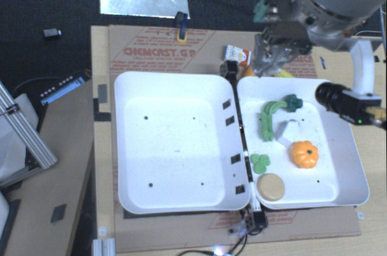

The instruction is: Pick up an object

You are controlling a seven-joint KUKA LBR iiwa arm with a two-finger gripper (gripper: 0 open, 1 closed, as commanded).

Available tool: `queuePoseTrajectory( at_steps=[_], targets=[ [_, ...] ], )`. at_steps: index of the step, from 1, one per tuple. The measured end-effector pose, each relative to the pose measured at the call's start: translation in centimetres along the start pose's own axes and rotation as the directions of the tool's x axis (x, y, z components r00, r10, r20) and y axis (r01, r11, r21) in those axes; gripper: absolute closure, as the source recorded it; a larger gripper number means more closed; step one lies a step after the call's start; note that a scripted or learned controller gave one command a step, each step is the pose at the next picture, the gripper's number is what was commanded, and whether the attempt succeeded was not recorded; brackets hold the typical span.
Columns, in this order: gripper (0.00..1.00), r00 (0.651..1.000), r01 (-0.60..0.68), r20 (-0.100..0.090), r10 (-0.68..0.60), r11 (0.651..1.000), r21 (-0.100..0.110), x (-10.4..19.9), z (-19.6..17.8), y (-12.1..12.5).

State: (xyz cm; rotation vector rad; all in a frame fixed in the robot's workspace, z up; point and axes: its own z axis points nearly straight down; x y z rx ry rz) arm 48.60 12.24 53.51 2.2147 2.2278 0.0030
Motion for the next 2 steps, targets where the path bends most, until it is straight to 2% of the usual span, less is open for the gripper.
queuePoseTrajectory(
  at_steps=[2],
  targets=[
    [1.0,1.0,-0.001,0.001,0.001,1.0,-0.001,3.0,0.0,2.8]
  ],
)
